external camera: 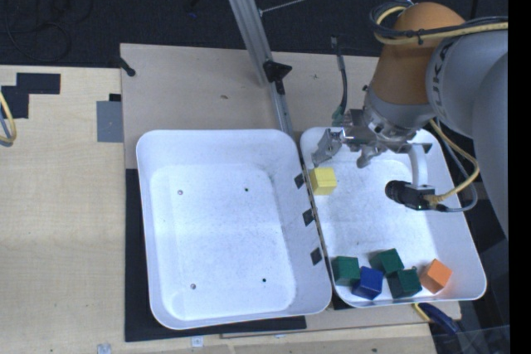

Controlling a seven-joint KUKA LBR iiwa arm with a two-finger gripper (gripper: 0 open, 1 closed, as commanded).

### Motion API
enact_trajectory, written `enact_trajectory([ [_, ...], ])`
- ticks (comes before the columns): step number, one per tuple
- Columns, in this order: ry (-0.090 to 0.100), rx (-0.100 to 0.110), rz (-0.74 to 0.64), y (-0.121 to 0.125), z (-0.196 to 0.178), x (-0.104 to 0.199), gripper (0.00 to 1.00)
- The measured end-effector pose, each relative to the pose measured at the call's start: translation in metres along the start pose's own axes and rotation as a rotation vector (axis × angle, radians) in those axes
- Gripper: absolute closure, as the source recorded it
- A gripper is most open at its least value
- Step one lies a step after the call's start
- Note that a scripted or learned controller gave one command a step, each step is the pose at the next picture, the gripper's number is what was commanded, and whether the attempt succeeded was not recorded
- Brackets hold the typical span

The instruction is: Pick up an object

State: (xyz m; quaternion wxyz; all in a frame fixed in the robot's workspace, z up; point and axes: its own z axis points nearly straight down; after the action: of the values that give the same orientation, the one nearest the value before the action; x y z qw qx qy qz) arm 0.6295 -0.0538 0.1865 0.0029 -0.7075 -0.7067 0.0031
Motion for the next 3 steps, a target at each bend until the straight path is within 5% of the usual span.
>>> enact_trajectory([
  [1, 0.000, -0.006, 0.001, 0.001, -0.004, 0.000, 0.00],
  [2, 0.000, -0.006, 0.003, 0.001, -0.014, -0.001, 1.00],
  [3, 0.000, -0.003, 0.001, -0.012, -0.003, -0.029, 1.00],
])
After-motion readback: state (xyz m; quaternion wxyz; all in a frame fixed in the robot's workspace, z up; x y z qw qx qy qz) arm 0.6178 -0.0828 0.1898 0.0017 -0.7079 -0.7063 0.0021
